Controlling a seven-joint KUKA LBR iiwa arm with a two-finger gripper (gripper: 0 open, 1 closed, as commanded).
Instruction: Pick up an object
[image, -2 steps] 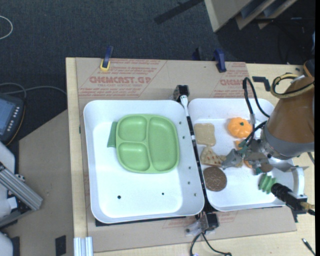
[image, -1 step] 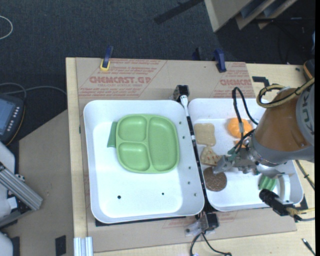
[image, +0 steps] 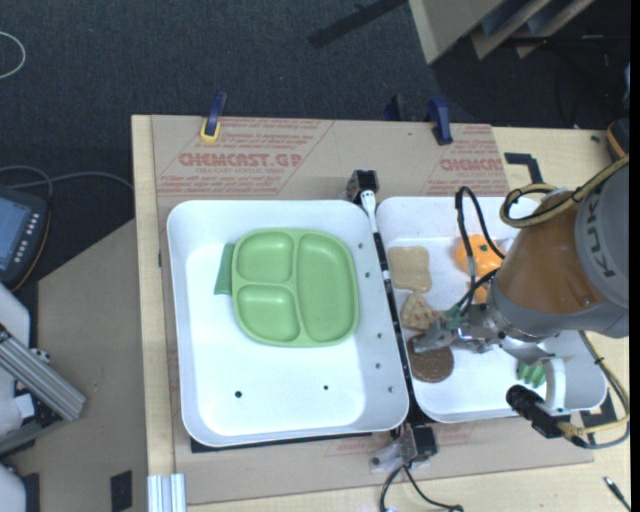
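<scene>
Nearest, a green item (image: 533, 374) lies in the right bin (image: 470, 404) by its near right corner, partly hidden under the arm (image: 560, 275). Just left of it a brown disc (image: 432, 365) lies near the divider between the bins. The jaws (image: 440, 340) hang right above the disc's far edge; whether they are wide or narrow I cannot tell, as wrist and cables crowd them. A mottled piece (image: 418, 314) lies just beyond the disc, and a tan square (image: 409, 266) farther still. An orange object (image: 478, 256) sits to the right of the square, partly behind the arm. In the left bin (image: 200, 330) a green divided plate (image: 296, 286) rests toward the far side. Both bins stand on the counter (image: 300, 150).
</scene>
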